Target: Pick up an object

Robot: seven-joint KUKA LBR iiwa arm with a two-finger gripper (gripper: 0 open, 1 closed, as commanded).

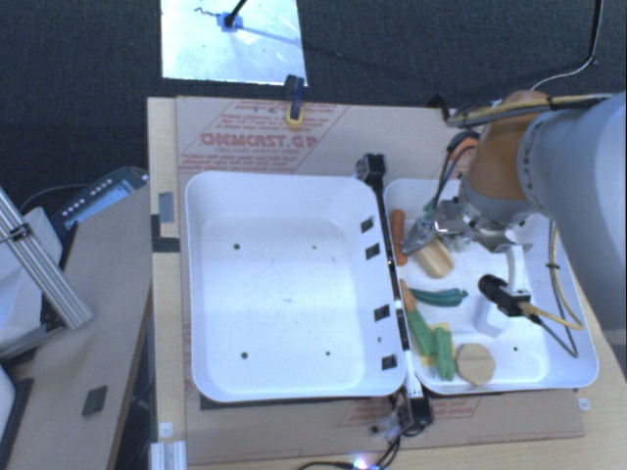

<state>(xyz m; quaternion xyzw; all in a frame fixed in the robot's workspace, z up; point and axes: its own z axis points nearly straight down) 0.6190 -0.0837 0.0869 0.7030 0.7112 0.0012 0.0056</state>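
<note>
Inside the right bin (563, 365) your gripper (428, 235) hangs just above a tan block (435, 259), near the bin's left wall; you cannot tell how its jaws stand.

My counter (167, 262) is pale wood. I see a printed cardboard sheet (260, 135) flat on it, 2 white bins on that: left bin (284, 287), right bin (568, 360), touching side by side.
</note>
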